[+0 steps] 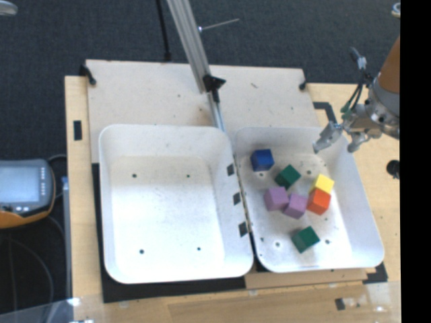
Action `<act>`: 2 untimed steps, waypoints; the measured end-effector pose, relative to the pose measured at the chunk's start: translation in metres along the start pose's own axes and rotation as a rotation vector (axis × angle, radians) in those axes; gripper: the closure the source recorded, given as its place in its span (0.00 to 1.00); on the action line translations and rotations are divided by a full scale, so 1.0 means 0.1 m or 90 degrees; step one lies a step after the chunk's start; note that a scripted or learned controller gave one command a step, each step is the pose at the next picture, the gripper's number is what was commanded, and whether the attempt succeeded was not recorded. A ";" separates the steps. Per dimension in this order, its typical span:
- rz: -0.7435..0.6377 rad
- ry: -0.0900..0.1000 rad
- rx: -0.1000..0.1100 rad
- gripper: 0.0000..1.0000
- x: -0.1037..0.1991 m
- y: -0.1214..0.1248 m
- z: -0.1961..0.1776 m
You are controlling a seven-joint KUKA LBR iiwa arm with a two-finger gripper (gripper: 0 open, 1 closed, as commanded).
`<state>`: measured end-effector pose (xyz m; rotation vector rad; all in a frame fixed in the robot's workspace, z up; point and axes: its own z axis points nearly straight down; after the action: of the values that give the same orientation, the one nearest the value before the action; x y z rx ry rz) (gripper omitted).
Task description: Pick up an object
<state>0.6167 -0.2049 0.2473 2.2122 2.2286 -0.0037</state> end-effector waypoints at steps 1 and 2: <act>-0.004 -0.001 -0.002 1.00 0.00 0.01 -0.12; 0.002 -0.001 -0.008 1.00 0.04 -0.15 -2.46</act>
<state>0.6015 -0.2006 0.4932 2.2094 2.2180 0.0077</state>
